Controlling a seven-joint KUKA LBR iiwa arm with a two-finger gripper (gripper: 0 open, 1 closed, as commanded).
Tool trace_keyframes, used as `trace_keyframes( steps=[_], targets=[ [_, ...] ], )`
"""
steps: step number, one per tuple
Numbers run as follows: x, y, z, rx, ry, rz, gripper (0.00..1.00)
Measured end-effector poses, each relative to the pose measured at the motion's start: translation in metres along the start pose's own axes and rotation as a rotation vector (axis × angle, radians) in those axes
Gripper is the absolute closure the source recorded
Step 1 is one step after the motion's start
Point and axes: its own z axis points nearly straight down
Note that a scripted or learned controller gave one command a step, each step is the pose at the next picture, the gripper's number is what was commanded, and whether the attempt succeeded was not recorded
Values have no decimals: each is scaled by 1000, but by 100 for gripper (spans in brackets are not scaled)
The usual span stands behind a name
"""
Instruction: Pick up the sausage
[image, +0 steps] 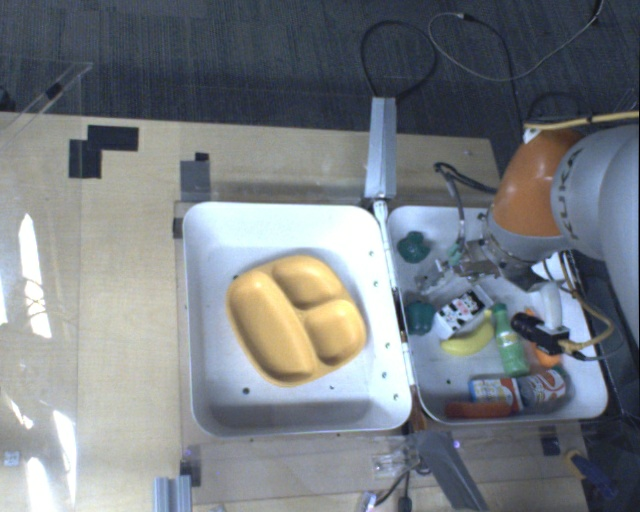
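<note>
Your sausage (478, 409) lies along the right bin's (590, 400) near wall, below the banana (468, 342); the gripper (452, 270) hovers above the banana — you cannot tell its fingers' state.

Pale wood tabletop (120, 330), holding two white bins: right bin (590, 395) under the hand (462, 262), left bin (205, 400) beside it.

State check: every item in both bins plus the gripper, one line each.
Yellow bread-shaped toy: lying flat in left white bin.
Red-brown sausage: lying along front wall of right white bin, untouched.
Yellow banana: lying flat.
Green bottle: on its side.
Labelled can: on its side.
Two teal pieces: resting near the divider.
Gripper: low in the right bin, away from the sausage.
</note>
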Motion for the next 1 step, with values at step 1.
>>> trace_keyframes(
  steps=[1],
  targets=[
    [1, 3, -13, -8, 0, -3, 100]
  ],
)
